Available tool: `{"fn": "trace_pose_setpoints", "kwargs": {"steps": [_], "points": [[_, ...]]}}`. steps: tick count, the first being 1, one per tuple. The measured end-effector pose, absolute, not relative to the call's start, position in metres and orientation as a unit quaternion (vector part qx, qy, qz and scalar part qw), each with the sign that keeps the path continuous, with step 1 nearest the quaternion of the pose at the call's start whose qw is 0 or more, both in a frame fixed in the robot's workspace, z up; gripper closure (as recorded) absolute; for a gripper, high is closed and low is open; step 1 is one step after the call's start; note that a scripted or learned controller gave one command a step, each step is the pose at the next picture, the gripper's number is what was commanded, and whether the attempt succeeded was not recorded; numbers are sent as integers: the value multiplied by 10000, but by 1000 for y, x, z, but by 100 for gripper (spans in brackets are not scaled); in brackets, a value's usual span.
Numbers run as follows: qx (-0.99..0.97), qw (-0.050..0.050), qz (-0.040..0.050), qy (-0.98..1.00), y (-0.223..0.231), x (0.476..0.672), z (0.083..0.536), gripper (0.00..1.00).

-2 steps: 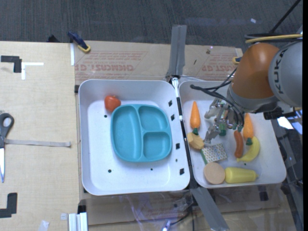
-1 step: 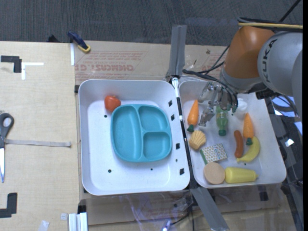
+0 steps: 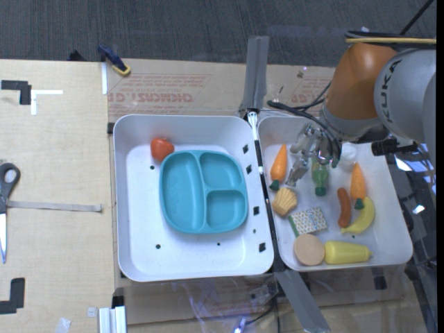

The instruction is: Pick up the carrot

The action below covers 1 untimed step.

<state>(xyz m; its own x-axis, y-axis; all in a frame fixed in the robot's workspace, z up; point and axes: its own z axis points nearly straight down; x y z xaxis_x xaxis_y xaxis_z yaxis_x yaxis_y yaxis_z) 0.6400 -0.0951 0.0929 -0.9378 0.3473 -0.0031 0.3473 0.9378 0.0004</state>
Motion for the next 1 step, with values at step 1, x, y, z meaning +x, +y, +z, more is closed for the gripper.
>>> {"fn": "trace_pose_setpoints", "kwargs": {"steps": [1], "points": [[3935,22,-2,9193,-102,641,93,0]]}}
